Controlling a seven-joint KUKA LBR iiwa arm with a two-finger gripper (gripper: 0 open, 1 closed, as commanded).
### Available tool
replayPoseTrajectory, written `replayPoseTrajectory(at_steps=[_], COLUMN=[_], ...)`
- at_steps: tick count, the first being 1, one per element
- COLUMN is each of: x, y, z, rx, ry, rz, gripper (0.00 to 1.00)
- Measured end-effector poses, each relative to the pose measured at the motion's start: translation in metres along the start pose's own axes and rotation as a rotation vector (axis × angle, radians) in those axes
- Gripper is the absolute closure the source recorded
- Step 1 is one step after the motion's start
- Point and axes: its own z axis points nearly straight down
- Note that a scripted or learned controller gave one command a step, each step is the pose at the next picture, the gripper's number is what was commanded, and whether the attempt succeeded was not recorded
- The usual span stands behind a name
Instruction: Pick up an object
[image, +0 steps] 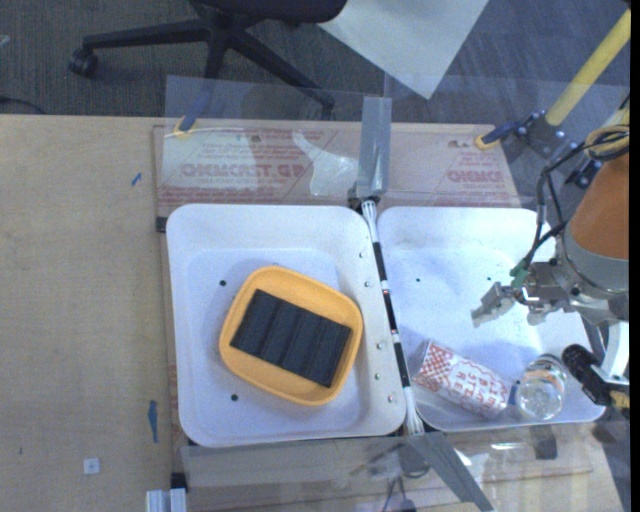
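Two white bins side by side on desk (70, 300). Left bin (200, 235), centre-left of frame: yellow tray (240, 310) with black ribbed insert (295, 338). Right bin (440, 240), centre-right: red-and-white carton (462, 378) lying tilted near lower edge, clear glass (541, 390) just right of it, close beside. End effector (500, 300) at right of frame, above right bin's middle, up and apart from carton and glass; nothing between fingers; spread or pressed together — cannot tell. Chair base (240, 40) at top left.
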Motion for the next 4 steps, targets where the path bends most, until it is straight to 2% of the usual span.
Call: replayPoseTrajectory(at_steps=[1, 2, 3, 4], x=[0.026, -0.054, 0.007, 0.015], y=[-0.003, -0.021, -0.019, 0.021], z=[0.118, 0.08, 0.12, 0.12], rx=[-0.006, -0.006, -0.013, -0.012], ry=[-0.001, -0.002, -0.005, -0.005], rz=[0.084, 0.036, -0.317, -0.201], gripper=[0.0, 0.0, 0.0, 0.0])
